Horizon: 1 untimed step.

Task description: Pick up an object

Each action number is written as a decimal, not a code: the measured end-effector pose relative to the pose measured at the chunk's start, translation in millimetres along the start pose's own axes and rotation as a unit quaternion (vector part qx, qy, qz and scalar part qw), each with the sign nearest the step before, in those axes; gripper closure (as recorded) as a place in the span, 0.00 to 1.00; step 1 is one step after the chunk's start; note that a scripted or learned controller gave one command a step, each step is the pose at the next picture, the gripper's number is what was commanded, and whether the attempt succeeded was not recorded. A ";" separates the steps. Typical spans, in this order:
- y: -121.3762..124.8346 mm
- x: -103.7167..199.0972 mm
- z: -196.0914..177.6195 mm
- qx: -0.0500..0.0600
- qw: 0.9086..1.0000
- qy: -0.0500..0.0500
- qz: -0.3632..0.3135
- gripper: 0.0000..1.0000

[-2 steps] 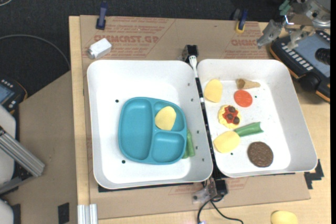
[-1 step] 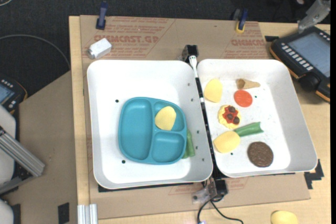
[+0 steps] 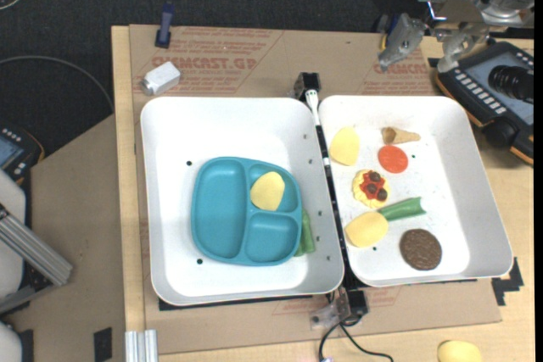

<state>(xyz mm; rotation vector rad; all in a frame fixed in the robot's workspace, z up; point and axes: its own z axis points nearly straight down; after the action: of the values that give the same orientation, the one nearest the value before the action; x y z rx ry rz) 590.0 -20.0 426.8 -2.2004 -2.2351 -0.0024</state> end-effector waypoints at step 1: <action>0.4 -9.3 -12.1 -0.003 1.000 -0.003 0.007 1.00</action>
<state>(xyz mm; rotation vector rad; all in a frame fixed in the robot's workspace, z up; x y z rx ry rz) 590.6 -29.3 438.9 -2.2218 -2.2252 -0.0033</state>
